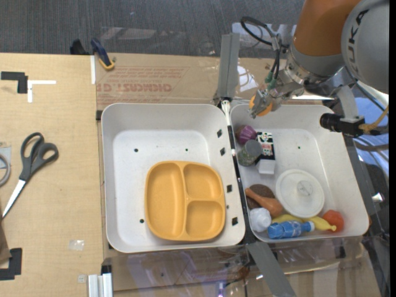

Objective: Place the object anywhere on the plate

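Observation:
A yellow three-compartment plate [184,201] lies in the left bin [124,135], toward its front right. My gripper [262,106] hangs above the back left corner of the right bin [309,138], near the divider between the bins. A small orange object [267,107] shows between its fingers, lifted above the bin floor. The gripper is to the right of and behind the plate, well apart from it.
The right bin holds a purple item [247,132], a grey cup [250,153], a black-and-white box [265,147], a white round lid [299,192], a brown piece [261,194], a blue bottle [289,229], a banana [309,220] and a red ball [334,219]. Scissors [31,159] lie on the bench at left.

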Available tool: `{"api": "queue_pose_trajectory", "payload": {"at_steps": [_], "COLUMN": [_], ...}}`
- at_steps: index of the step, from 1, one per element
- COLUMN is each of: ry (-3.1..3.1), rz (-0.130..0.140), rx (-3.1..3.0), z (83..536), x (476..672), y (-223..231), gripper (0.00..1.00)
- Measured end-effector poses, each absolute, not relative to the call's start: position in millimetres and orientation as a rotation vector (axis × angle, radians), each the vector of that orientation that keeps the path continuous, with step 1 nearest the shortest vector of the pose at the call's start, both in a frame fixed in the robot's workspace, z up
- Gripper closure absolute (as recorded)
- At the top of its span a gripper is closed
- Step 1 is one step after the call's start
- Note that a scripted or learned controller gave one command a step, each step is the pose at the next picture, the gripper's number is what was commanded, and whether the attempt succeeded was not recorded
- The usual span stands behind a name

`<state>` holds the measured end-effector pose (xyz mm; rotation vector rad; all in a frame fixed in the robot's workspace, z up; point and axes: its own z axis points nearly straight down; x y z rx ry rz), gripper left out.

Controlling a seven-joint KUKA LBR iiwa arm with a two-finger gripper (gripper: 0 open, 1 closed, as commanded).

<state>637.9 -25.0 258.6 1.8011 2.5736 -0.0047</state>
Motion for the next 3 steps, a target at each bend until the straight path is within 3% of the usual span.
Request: {"api": "queue_pose_trajectory", "payload": {"at_steps": [1,2,3], "ry": [2.482,2.684,2.684], "rz": [-0.006,-0.004,-0.004], "rx": [1.929,1.636,1.636], "z": [190.3,207.2,207.3], "x": [566.6,497.5,497.6], "y": [33.0,112.1,111.8], "gripper": [1.00,1.00,0.00]}}
